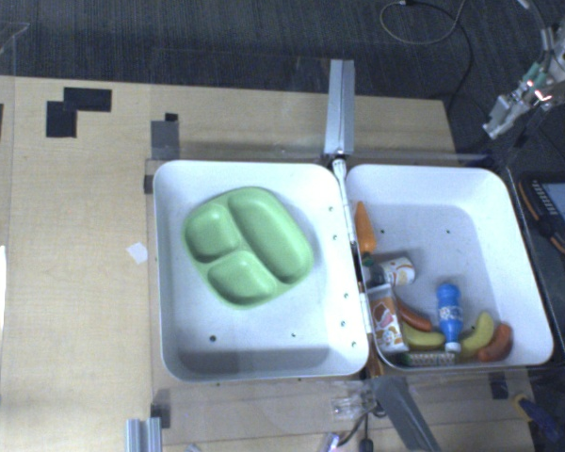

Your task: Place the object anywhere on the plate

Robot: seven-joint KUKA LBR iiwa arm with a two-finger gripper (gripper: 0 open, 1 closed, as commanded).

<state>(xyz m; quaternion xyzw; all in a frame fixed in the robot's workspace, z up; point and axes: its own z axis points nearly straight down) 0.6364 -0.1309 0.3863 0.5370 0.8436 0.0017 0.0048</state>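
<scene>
Several toy foods (pixel 424 323) crowd the right white bin's (pixel 494 196) near edge — the green three-compartment plastic plate (pixel 250 245) awaits; gripper (pixel 513 109) parked away, grip state unclear.

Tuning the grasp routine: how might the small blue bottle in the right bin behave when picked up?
The blue bottle looks round-bodied, so it may roll if nudged. It lies wedged among the banana and other toy food, so neighbours may shift. It seems small, smooth plastic: probably light, possibly slippery.
</scene>
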